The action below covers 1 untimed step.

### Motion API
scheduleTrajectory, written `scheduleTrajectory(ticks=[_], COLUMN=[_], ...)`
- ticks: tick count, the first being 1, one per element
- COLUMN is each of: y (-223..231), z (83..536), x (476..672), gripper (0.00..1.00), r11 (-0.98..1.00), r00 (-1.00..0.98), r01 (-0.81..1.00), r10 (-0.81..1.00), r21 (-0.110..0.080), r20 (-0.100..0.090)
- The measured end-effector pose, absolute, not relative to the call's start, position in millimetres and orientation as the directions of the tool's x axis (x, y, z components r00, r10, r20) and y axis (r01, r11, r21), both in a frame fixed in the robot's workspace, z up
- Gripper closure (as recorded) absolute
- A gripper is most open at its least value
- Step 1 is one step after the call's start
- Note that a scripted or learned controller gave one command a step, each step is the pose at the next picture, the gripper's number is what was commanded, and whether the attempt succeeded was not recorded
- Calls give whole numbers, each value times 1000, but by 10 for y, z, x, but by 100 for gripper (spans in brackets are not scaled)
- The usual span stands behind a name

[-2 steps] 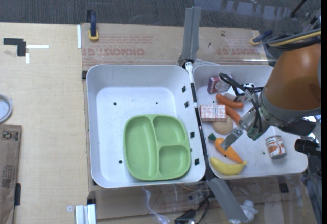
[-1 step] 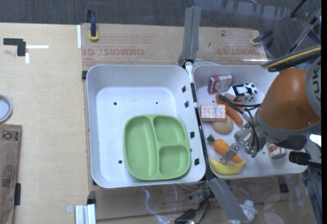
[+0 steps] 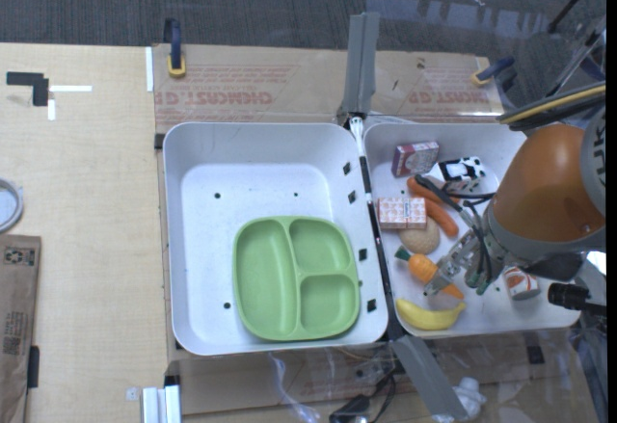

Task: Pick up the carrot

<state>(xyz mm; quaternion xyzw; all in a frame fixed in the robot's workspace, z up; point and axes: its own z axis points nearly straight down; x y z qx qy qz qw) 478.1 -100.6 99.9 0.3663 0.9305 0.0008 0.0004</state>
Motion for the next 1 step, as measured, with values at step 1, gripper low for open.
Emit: scheduleTrajectory(ticks=[1], y=[-502], z=[1918], x=[5763], gripper=[100], r11=[667], r00=[-667], r01=[745], r10=[745], r21=[1], r20=[-2])
